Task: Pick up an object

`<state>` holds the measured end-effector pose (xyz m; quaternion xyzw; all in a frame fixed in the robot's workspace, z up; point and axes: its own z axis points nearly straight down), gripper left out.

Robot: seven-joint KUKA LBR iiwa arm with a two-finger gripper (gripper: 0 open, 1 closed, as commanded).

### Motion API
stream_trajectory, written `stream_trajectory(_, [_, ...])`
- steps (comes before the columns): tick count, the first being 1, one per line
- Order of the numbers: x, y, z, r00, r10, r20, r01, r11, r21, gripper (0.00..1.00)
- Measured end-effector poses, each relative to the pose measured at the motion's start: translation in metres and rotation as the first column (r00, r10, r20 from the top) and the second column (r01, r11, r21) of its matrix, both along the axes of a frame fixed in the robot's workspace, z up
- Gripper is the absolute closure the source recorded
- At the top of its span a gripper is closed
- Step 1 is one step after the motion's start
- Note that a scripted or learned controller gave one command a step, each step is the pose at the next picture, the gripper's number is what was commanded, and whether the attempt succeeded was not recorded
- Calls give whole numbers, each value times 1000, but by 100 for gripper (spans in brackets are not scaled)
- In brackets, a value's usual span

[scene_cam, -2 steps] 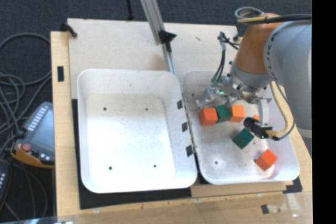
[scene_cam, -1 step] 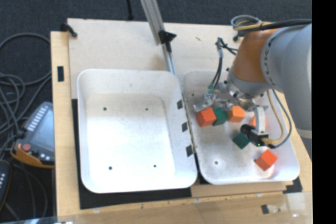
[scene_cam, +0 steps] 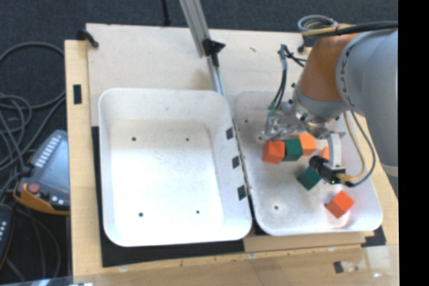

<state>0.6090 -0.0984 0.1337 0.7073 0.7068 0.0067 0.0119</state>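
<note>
The pincer [scene_cam: 289, 134] is lowered into the right bin [scene_cam: 258, 110]; its opening cannot be told. Just under it, an orange cube [scene_cam: 273, 152], a green block [scene_cam: 293, 149] and another orange block [scene_cam: 308, 142] are clustered. Toward the near rim, a dark green block [scene_cam: 308, 179] and an orange cube [scene_cam: 339, 203] are seen.

Arm [scene_cam: 372, 70]: smooth grey cylindrical shell, orange band [scene_cam: 322, 74] just above wrist. Dark and green cables [scene_cam: 280, 80] loop beside band. Metallic gripper [scene_cam: 293, 132] hardware below band, black fittings attached.
</note>
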Motion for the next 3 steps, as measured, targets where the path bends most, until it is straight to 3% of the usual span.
stream_trajectory(1, [-50, 1, -9, 1000, 0, -15, 0, 1000, 4, 100])
stream_trajectory(2, [-50, 2, -9, 1000, -2, -16, 2, 1000, 7, 0])
stream_trajectory(3, [-25, -11, -14, 1000, 2, 6, -2, 1000, -2, 0])
